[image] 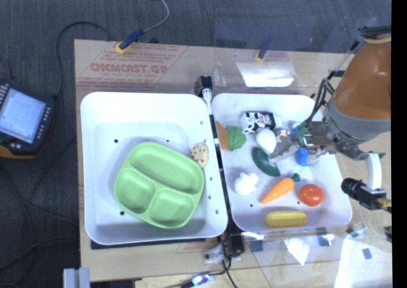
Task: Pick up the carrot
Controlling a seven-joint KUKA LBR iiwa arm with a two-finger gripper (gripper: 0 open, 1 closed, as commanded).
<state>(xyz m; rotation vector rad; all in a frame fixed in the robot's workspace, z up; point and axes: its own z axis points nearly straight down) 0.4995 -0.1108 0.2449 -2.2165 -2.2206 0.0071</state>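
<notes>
Right bin, near front edge: carrot (278, 189), lying slanted btw white piece (246, 183) & tomato (310, 194).
My fingers (287, 142): above carrot, w/ nothing btw them; open/closed – can't tell.

Single fixed camera, mounted above the bench, looking down at a slant, not straight overhead. Far edge of the bench (210, 51) sits at top of frame, near edge at bottom. Both white bins fit whole: left bin (95, 128) and right bin (337, 210) side by side across mid-frame. Distance is moderate, wide enough to take in dark carpet (38, 0) around the bench and a handheld controller (22, 118) at far left. Arm (365, 89) enters from frame right, cropped by the edge. Only one view
</notes>
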